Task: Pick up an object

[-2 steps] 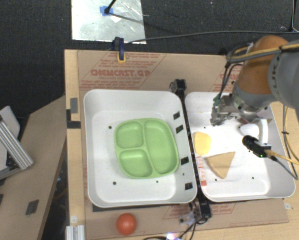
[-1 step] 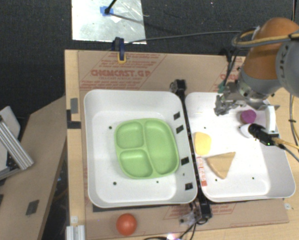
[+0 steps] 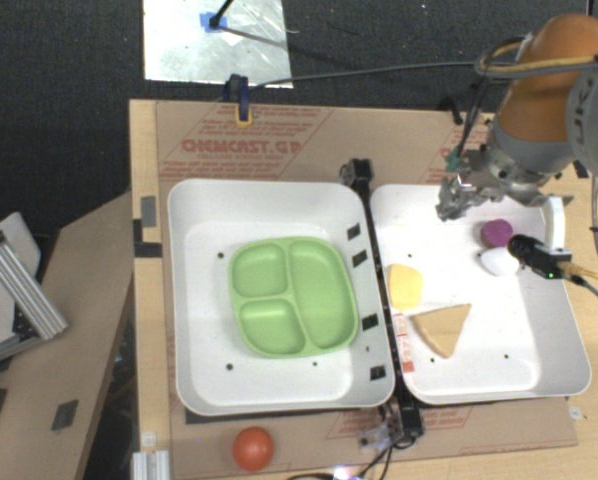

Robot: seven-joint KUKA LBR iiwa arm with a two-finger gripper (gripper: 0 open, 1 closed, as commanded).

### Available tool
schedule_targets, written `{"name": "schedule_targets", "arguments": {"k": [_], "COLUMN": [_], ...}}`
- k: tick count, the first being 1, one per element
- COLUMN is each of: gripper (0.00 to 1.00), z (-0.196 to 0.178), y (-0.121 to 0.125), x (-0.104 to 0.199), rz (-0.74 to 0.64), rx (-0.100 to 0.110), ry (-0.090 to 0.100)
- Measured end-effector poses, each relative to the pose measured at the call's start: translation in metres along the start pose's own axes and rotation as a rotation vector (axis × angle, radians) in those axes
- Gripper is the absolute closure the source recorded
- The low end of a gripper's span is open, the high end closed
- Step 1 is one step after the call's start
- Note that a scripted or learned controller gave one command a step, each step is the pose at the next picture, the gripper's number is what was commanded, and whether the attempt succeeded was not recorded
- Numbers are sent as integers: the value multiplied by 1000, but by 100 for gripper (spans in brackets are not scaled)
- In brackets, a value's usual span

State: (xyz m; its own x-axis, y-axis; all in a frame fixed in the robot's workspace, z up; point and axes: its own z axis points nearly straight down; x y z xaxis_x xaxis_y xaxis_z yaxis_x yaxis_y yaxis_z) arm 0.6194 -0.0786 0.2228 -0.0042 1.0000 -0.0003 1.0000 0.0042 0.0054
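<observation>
Purple object [image 3: 496,233] in right bin [image 3: 554,368], near far right side, white object [image 3: 497,261] just beside it; yellow piece [image 3: 405,286] and tan wedge [image 3: 443,328] lie nearer divider. Gripper [image 3: 453,206] hovers over bin's far edge, apart from all; jaw state cannot tell. Green tray [image 3: 292,296] in left bin [image 3: 204,218]; orange ball [image 3: 252,448] on bench in front

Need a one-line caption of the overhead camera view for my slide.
Gripper hovers over right bin holding yellow block, tan wedge, purple piece; green tray left.
</observation>
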Motion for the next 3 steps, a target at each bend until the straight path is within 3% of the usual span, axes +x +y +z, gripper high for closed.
{"name": "schedule_targets", "arguments": {"k": [2,3], "gripper": [100,100], "z": [-1,4], "y": [12,30], "x": [97,148], "rz": [-5,-5], "rx": [2,2], "ry": [2,3]}}
